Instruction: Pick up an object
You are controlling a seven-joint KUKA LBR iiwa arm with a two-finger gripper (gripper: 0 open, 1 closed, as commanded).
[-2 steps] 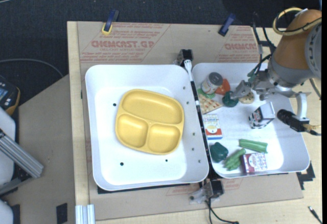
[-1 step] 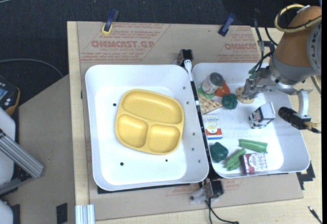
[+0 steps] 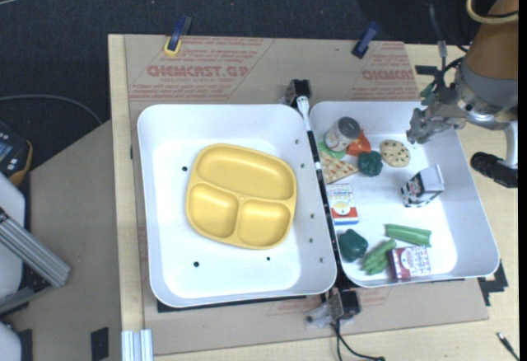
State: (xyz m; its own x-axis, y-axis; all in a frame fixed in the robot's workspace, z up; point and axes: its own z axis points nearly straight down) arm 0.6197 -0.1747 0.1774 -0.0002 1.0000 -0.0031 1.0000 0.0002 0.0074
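Toys crowd the right bin's (image 3: 480, 211) near rim; pincer (image 3: 422, 128), grip unreadable, hovers at its far-right edge.

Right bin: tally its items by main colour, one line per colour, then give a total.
Green: 4, the broccoli, dark green piece, celery stick, pea pod
Red or orange: 3, carton, maroon packet, orange piece
Tan: 2, cookie, waffle
Grey or silver: 2, can, small box
Total: 11

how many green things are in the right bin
4 that I can make out. A dark green lump beside the cookie, another dark green piece low on the left, a long light green stick, and a green pod below it. More may be hidden.
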